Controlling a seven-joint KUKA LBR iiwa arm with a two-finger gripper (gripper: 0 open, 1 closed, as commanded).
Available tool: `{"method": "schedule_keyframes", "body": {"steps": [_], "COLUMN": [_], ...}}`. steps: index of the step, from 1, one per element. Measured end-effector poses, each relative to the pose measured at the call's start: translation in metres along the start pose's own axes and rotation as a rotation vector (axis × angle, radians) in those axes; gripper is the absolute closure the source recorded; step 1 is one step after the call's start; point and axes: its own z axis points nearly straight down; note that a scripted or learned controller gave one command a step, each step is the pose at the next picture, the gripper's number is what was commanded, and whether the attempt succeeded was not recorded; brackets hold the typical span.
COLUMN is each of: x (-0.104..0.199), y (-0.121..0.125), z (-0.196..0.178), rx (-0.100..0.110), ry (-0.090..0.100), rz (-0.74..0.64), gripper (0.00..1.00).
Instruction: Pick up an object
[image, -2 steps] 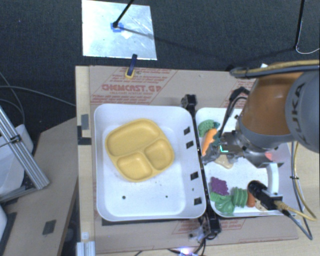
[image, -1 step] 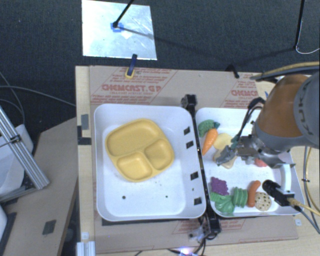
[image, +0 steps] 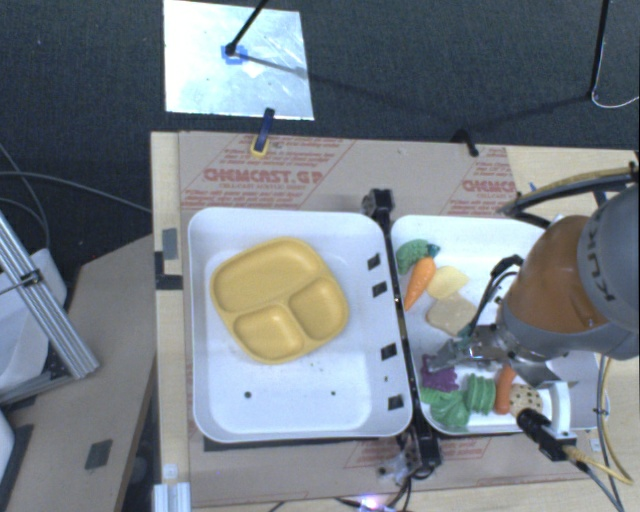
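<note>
Robot lab: arm (image: 570, 280), twin bins (image: 290, 410), cables.

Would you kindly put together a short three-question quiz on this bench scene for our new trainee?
1. True or false: the yellow divided plate lies in the left bin.
2. Which bin is the gripper over: A) left bin, B) right bin?
3. Fill in: the orange carrot lies just below the green ______.

Key
1. True.
2. B; it is near the purple toy.
3. Broccoli-like toy.
</note>
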Motion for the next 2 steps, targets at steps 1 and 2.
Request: {"method": "schedule_keyframes", "body": {"steps": [1,2], "x": [0.002,0.066], "y": [0.003,0.003], "z": [-0.014,-0.092], "rx": [-0.007,-0.012], "ry": [-0.001,0.000], "rz": [-0.004,-0.012], "gripper": [1.00,1.00]}}
